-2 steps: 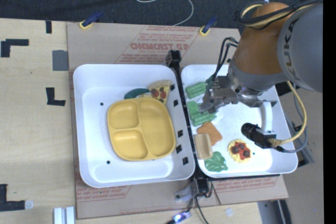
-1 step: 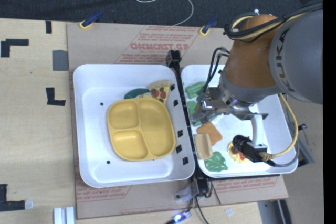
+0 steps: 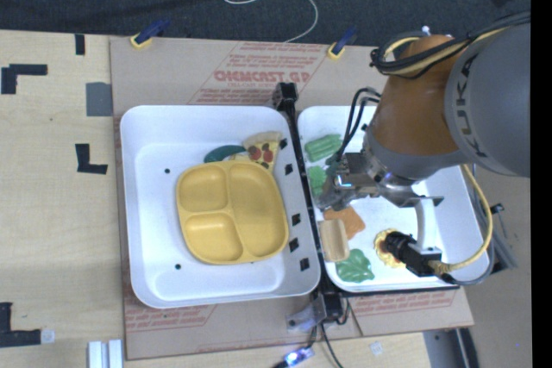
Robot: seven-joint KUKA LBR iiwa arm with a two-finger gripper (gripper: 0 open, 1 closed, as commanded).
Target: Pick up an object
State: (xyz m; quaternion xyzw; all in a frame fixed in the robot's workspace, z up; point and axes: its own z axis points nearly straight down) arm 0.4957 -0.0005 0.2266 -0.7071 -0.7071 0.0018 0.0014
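My gripper [image 3: 338, 188] is low over the left side of the right bin [image 3: 457, 211], under the grey and orange arm. Just below it lies an orange-brown piece [image 3: 352, 222], and a tan bread-like piece [image 3: 333, 240] sits beside that. A light green piece [image 3: 323, 146] lies at the bin's far left, with another green piece [image 3: 316, 178] close to the gripper's left. A green leafy piece [image 3: 354, 271] rests at the bin's near edge. The arm hides much of the bin's middle.
The left bin [image 3: 142, 185] holds a yellow divided plate [image 3: 231, 211], a pizza slice toy [image 3: 266, 148] and a dark teal piece [image 3: 224, 155] behind the plate. A black divider [image 3: 297, 185] runs between the bins. Cardboard lies beneath both.
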